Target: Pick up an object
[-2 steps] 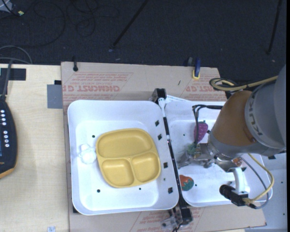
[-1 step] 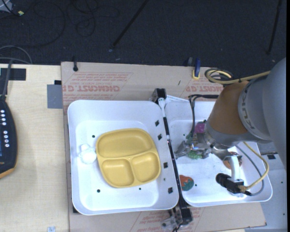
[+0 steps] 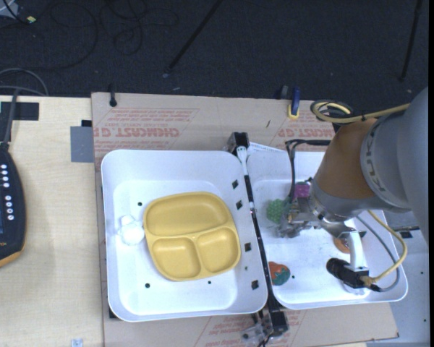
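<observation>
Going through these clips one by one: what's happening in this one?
The arm reaches in from the right, its gripper low in the right bin, beside a green object and a purple one. A red-orange object lies nearer the front. The left bin bears a yellow divided tray. No grasp is visible.

A yellow divided plate lies in the left bin, a white ball touching its left edge. In the right bin, the gripper sits beside a green toy.
</observation>
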Motion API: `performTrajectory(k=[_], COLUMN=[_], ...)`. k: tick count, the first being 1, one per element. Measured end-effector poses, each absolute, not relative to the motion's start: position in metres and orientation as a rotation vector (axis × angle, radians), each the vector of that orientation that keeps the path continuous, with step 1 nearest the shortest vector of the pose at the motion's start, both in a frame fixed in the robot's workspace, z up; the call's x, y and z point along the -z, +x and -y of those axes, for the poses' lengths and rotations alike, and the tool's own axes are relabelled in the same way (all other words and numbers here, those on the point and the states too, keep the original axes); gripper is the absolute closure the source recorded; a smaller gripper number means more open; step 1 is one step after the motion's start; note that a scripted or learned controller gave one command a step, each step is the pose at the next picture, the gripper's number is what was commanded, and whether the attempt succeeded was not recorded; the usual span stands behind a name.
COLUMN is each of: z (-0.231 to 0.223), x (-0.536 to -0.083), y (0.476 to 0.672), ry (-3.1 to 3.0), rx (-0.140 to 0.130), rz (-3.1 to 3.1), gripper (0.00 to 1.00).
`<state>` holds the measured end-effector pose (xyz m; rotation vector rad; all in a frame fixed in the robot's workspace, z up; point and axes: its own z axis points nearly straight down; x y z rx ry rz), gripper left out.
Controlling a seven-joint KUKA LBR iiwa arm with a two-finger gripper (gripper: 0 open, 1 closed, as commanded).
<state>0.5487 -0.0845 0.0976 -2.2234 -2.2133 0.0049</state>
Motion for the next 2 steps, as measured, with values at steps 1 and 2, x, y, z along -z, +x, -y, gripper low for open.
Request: performTrajectory(k=[1,2], z=[0.0,-0.028], x=[-0.192,-0.394], y=[0.483,0.517], ry=[-2.211,-2.224], rx=[0.006,0.02], rz=[2.227,2.233], gripper=[1.0,1.0])
